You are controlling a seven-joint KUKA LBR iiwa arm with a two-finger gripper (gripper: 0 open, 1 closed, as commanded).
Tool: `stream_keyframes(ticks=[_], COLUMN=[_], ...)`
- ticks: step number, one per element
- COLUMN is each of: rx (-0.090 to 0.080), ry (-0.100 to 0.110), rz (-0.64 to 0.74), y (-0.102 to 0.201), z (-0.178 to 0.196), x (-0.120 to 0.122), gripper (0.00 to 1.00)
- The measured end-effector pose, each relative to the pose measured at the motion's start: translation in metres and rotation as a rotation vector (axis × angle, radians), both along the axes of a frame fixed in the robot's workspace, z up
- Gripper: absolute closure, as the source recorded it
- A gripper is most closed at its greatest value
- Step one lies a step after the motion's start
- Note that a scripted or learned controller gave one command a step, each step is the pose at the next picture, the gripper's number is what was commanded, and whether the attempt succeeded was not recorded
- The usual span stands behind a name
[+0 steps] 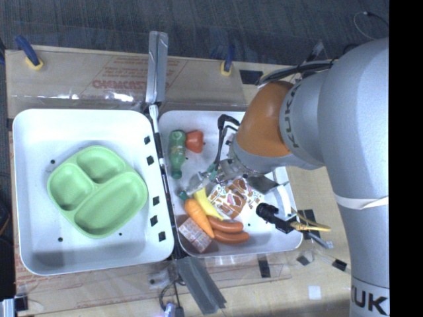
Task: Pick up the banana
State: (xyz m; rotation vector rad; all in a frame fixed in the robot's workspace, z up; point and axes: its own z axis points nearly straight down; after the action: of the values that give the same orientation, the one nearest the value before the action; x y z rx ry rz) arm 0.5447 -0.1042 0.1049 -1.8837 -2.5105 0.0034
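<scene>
The banana (205,203) is a small yellow piece in the right bin (284,243), wedged between an orange carrot (198,217) and a printed snack bag (229,199). Part of it is covered by the bag. My gripper (214,172) hangs low over the middle of the right bin, just above and slightly right of the banana, under the orange wrist band. The wrist hides most of the gripper.
A green bottle (176,150) and a red pepper (194,140) lie at the back of the right bin. Two reddish sausages (228,231) and a brown block (193,234) crowd the front. The left bin (26,197) holds a green divided plate (97,190).
</scene>
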Motion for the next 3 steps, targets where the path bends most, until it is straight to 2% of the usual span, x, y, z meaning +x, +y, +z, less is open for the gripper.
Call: stream_keyframes(ticks=[1, 2, 3], rx=[0.0, 0.0, 0.0], ry=[0.001, 0.001, -0.002], rz=[0.005, 0.005, -0.006], y=[0.0, 0.0, -0.036], z=[0.01, 0.01, -0.014], x=[0.0, 0.0, -0.068], gripper=[1.0, 0.0, 0.0])
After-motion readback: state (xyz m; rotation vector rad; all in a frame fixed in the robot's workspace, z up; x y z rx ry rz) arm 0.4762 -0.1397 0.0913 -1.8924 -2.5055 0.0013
